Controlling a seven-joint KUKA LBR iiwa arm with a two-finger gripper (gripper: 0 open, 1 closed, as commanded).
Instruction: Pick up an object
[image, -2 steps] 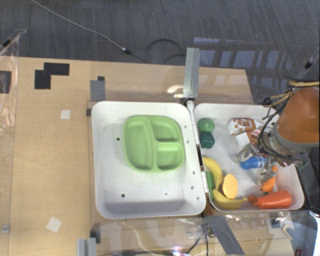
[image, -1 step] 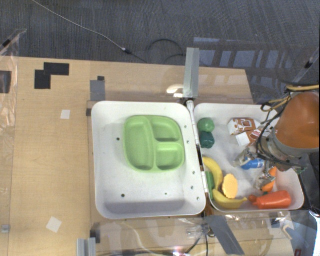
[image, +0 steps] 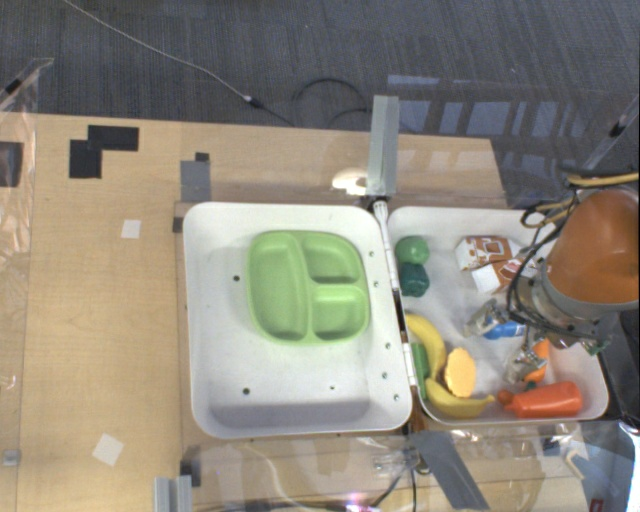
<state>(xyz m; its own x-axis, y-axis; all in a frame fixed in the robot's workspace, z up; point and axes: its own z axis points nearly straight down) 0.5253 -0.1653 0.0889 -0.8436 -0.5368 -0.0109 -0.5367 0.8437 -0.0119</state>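
Wooden bench (image: 100, 330) carries two white bins. Gripper (image: 522, 340) low in right bin (image: 440, 225); I cannot tell finger state. Candidate orange carrot (image: 543, 399) at 5 o'clock from gripper, near wall. I recommend vertical approach, centred, clear of banana (image: 432, 350).

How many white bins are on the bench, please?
2. The left bin holds a green divided plate; the right bin holds the small items, with the arm reaching in over it. More items may be hidden under the arm.
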